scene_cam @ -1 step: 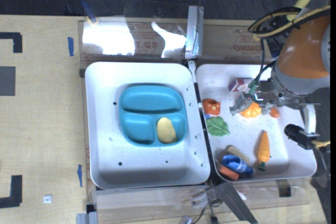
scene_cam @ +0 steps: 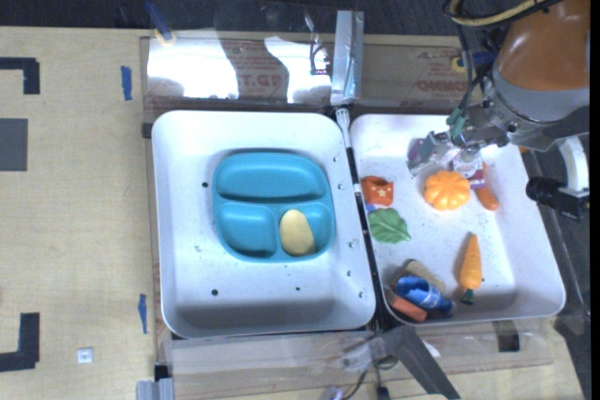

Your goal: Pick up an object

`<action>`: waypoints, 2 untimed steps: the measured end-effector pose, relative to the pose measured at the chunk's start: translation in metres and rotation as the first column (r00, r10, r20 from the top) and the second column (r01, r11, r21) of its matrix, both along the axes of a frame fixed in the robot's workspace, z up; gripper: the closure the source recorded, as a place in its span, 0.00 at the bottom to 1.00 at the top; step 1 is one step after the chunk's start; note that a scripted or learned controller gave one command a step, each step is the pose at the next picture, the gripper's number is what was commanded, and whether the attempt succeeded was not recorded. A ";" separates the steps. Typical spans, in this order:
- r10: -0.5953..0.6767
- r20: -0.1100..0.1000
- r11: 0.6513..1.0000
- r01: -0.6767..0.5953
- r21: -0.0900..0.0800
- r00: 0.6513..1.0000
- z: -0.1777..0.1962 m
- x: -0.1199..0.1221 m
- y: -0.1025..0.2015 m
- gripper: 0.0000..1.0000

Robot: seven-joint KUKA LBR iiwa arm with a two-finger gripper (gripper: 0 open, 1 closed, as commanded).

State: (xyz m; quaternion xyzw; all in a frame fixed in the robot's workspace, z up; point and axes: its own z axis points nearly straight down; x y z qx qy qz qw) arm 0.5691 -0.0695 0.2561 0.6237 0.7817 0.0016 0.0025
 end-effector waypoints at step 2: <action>-0.051 0.001 0.999 0.051 0.001 0.999 -0.030 0.021 -0.034 0.00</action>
